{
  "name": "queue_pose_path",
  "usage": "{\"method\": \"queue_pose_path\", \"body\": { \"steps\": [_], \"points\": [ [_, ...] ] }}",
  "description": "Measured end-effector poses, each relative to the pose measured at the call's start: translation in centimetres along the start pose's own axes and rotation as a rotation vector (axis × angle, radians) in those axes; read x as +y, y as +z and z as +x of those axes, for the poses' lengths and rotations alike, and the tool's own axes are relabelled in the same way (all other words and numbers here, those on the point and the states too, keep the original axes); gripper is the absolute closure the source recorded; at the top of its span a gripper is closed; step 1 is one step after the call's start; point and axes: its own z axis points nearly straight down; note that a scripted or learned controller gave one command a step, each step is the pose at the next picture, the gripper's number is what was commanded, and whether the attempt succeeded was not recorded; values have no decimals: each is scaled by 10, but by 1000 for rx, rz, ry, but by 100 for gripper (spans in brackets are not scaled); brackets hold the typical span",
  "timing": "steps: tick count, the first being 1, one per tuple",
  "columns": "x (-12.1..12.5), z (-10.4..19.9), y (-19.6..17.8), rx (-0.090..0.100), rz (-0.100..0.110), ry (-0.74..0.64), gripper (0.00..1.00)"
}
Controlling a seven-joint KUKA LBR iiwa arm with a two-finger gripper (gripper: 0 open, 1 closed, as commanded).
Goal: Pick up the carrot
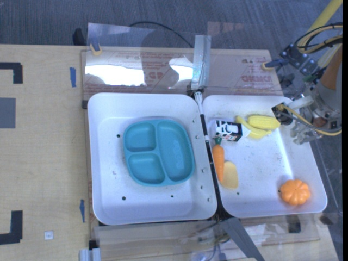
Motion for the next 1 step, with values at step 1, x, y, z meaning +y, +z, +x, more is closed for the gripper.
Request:
{"method": "queue_pose_path", "body": {
  "steps": [1],
  "points": [
    [-14,67,70,-3,1,-23,100]
  ]
}}
